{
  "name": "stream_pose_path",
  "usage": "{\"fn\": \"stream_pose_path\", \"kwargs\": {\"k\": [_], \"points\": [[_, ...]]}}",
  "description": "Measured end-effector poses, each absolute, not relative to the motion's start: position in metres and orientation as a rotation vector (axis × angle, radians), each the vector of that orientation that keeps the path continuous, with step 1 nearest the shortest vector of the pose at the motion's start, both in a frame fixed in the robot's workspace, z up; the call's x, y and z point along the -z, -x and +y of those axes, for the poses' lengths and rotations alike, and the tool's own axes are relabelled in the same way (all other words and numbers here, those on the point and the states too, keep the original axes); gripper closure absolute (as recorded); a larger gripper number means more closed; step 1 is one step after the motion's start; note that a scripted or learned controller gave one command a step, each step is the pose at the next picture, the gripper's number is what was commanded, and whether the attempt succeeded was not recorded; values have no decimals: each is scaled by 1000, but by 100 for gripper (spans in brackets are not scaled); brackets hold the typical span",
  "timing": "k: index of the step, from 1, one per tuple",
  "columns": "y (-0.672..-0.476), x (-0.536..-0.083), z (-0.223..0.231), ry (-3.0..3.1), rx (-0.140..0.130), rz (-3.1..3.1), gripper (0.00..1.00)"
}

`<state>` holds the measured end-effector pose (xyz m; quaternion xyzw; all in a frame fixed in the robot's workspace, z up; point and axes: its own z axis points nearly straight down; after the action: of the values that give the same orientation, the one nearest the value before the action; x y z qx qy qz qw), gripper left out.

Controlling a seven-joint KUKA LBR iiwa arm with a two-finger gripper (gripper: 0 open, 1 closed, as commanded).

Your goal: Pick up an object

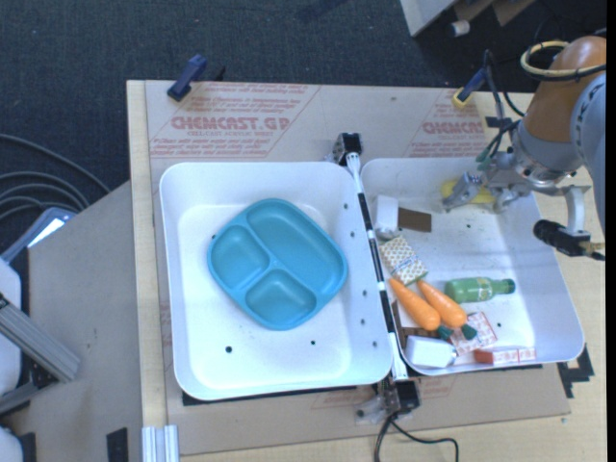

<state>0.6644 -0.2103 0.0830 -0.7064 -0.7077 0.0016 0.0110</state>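
Far to the left of the gripper, the left bin (183,354) holds a blue divided plate (277,263) lying flat, well apart from the arm and untouched as far as the view shows.

Moving right across the divider, the right bin (563,325) carries the loose clutter: a small white block (387,210) and a dark brown card (415,220) sit to the left of the gripper and slightly nearer the camera; below them a checkered packet (400,255), then two orange carrots (430,304) lying side by side and touching, a green bottle (479,289) on its side just right of them, and flat white and red packets (476,345) at the near rim. All of these rest on the bin floor, well below and to the left of the gripper.

The gripper (478,187) hangs over the far part of the right bin. A small yellow object (454,192) shows right at its tip, on the left side. It is too small and blurred to identify, and whether it sits between the fingers or merely beside them cannot be told; nor can the state of the jaws.

Judging from this, the pick is not yet shown as done. Nothing is plainly lifted, and what remains is a confirmed grasp and a clear raise out of the bin.
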Motion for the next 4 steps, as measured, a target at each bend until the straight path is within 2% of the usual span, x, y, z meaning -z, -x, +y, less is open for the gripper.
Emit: {"fn": "stream_pose_path", "kwargs": {"k": [1,2,3,4], "points": [[-664,-83,-204,2212,-12,-2214,0],[-664,-83,-208,2205,-6,-2211,0],[-666,-99,-178,2216,-5,-2219,0],[-563,-95,-219,2214,2,-2217,0]]}}
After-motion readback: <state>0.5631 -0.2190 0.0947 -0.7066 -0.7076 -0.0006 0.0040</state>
